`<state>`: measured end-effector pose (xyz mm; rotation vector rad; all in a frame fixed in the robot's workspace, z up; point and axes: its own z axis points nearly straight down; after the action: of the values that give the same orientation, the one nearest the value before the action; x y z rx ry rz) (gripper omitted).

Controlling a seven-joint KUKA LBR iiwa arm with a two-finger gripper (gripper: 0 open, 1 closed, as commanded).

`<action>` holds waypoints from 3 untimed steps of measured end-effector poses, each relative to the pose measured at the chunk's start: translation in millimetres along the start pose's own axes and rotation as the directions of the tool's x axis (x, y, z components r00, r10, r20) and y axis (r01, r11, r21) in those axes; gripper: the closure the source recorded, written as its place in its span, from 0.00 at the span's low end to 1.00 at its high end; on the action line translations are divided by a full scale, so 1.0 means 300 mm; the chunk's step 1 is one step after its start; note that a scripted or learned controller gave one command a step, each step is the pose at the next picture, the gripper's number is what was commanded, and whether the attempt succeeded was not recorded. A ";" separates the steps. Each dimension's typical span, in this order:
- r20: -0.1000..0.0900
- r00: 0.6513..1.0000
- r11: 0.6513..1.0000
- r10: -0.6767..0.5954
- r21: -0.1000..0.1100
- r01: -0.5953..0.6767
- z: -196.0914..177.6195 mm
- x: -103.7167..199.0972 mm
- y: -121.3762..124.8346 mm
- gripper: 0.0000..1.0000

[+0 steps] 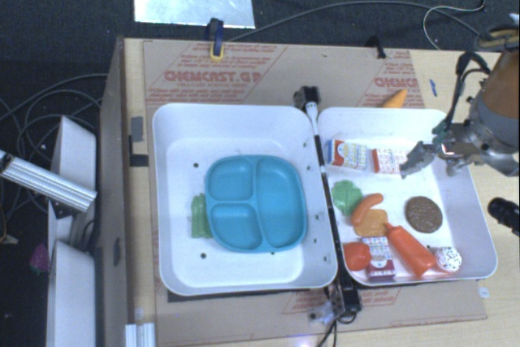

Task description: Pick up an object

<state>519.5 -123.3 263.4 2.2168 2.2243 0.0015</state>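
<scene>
Claw: the gripper hangs right of centre over the right bin, its fingers spread, nothing between them.
Nearest object: a carton lies just left of it, in the bin's upper part.
Progress: nothing lifted; approach, grasp and lift all remain.

A: State the container count.
B: Two white bins; one blue divided plate inside the left bin.
A: Items beside that plate?
B: One green piece, touching the plate's left edge.
A: Items right of the plate?
B: One carton, one brown disc, one green toy, several orange pieces; exact number unclear.
</scene>
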 end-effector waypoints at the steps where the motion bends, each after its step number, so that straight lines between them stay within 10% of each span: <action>1: -0.001 1.000 1.000 0.001 0.003 -0.001 0.339 0.085 0.071 0.00; 2: 0.000 1.000 1.000 0.002 0.000 -0.002 0.595 0.058 0.031 0.00; 3: -0.001 1.000 1.000 0.002 0.002 -0.002 0.598 0.137 -0.081 0.00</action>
<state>495.4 -82.3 84.1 2.2201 2.2235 0.0007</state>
